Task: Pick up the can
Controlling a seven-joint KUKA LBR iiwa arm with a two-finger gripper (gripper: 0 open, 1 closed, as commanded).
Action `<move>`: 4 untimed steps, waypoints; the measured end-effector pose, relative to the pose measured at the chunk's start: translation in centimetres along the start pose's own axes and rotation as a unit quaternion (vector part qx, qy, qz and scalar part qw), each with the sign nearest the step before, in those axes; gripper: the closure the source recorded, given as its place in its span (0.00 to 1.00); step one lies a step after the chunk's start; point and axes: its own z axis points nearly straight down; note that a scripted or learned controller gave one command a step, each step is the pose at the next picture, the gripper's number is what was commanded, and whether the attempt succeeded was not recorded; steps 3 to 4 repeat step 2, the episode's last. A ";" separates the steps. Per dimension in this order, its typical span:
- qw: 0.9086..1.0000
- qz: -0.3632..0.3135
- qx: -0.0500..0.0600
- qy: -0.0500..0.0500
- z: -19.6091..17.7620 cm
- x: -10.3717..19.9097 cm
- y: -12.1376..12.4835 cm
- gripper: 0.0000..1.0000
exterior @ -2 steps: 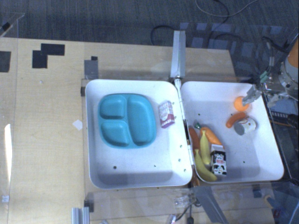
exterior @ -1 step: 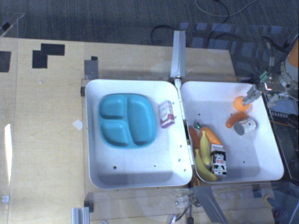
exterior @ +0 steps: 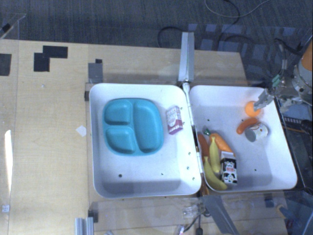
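The can (exterior: pixel 173 120) is small, with a white and dark red label. It lies on its side at the right wall of the left bin (exterior: pixel 142 182), just right of a blue divided plate (exterior: pixel 132 126). My gripper (exterior: pixel 264 100) hangs over the far right corner of the right bin (exterior: pixel 274 175), well away from the can. Its tip is right beside an orange fruit (exterior: pixel 251 108).
The right bin also holds an orange carrot-like piece (exterior: pixel 246 125), a small grey object (exterior: pixel 255 132), a banana (exterior: pixel 212 163), an orange item (exterior: pixel 221 143) and a black and white carton (exterior: pixel 228 168). A ridge where the two bins meet (exterior: pixel 193 131) separates them.
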 end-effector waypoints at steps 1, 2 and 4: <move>1.000 0.000 0.000 0.000 0.0 0.0 0.0 0.00; 1.000 0.000 0.000 0.000 0.0 0.0 0.0 0.00; 1.000 0.000 0.000 0.000 0.0 0.0 0.0 0.00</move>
